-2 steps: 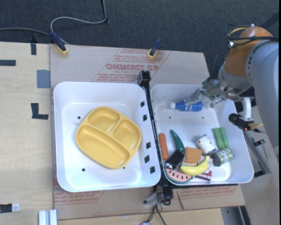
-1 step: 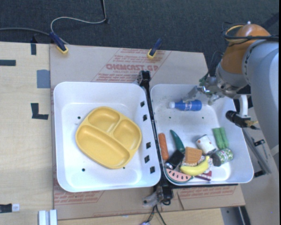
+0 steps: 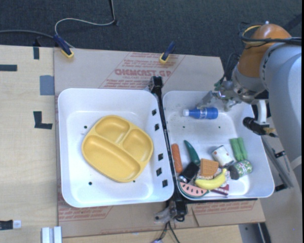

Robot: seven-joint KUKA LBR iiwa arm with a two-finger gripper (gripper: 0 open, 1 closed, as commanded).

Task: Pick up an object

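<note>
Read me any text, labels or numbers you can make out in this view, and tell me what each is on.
"CHEMCAST GP", roughly, in red print on the brown cardboard sheet under the bins; the letters are blurred, so the reading is uncertain.
A smaller red line beneath it on the same sheet: too blurred to read.
Blue bottle in the right bin: any label is too small to read.

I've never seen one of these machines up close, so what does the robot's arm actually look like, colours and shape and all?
The arm is a thick, rounded tube of smooth light grey, with a glossy orange band wrapped around it above the wrist. At its end sits the gripper, a small cluster of silvery metal and dark parts. A short black fitting sticks out from the arm's lower side. No writing on it can be made out.
</note>
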